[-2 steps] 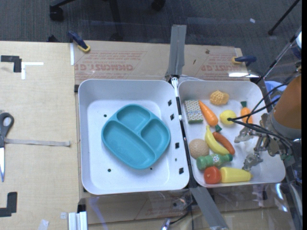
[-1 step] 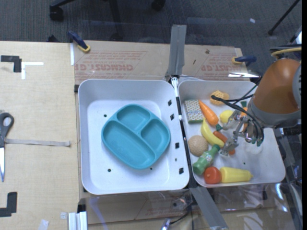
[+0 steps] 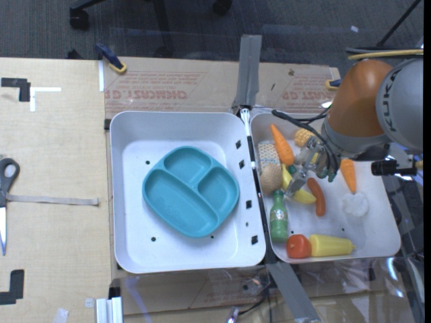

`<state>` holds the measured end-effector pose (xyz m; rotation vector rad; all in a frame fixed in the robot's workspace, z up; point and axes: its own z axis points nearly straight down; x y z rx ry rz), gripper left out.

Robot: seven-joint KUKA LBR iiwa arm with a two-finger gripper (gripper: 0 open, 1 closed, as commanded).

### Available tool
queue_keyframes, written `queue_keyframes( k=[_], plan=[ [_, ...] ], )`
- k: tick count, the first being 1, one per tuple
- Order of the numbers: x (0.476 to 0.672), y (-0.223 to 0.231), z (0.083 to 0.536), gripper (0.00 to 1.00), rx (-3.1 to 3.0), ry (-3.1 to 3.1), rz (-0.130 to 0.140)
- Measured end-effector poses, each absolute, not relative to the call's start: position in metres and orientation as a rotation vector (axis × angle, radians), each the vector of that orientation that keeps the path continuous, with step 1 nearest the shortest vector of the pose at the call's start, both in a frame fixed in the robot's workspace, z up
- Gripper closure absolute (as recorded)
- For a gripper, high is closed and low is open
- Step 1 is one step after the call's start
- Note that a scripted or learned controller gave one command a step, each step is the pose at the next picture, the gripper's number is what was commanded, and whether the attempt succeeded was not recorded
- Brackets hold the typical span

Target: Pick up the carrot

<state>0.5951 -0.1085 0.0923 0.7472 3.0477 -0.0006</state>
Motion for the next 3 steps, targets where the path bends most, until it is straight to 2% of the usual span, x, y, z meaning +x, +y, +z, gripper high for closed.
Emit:
queue_keyframes(
  k=[1, 2, 3],
  plan=[
    [0.647, -0.098, 0.093, 0.0, 1.197, 2.901, -0.001],
    [0.595, -0.158, 0.093, 0.0, 1.102, 2.94, -0.001],
    [0.622, -0.1, 0.092, 0.0, 1.524, 2.745, -0.001]
  ],
)
